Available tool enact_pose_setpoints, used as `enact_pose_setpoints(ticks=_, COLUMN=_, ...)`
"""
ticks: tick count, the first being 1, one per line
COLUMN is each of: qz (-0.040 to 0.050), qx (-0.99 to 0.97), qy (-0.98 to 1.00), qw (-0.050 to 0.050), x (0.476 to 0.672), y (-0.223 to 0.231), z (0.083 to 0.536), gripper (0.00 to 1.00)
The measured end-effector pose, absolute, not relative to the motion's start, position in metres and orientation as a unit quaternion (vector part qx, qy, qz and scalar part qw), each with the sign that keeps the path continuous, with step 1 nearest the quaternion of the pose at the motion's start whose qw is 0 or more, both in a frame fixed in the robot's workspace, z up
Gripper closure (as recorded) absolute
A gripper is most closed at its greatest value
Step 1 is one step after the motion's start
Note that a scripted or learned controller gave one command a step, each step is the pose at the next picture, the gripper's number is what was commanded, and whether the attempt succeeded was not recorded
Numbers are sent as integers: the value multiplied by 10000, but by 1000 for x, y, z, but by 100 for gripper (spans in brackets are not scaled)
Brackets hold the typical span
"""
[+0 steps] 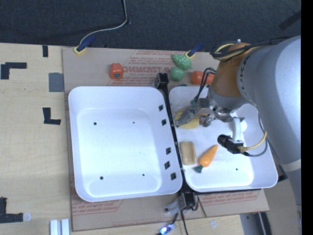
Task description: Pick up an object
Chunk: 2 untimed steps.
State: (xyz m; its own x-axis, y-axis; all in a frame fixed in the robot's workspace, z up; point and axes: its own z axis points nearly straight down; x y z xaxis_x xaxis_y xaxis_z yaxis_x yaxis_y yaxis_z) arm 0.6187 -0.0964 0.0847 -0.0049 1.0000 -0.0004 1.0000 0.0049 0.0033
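Your grey arm (274,82) reaches in from the right, the orange band (227,77) above the wrist tilted down. Your hand (195,115) sits low, pointing left, cables looping beside it.

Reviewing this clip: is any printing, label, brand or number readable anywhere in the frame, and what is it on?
Faint red printing on the cardboard sheet above the left bin: too blurred to read with confidence.
More red printing on the cardboard's front edge, below the bins: too small to read.
Nothing readable on the arm, the right bin or the toys in it.
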Motion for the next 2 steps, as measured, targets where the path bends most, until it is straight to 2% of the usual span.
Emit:
enact_pose_setpoints(ticks=1, qz=-6, qx=7069, qy=7073, qw=3, x=584, y=-98, z=85, gripper=0)
enact_pose_setpoints(ticks=2, qz=45, qx=7045, qy=7096, qw=54, x=674, y=-63, z=192, gripper=0)
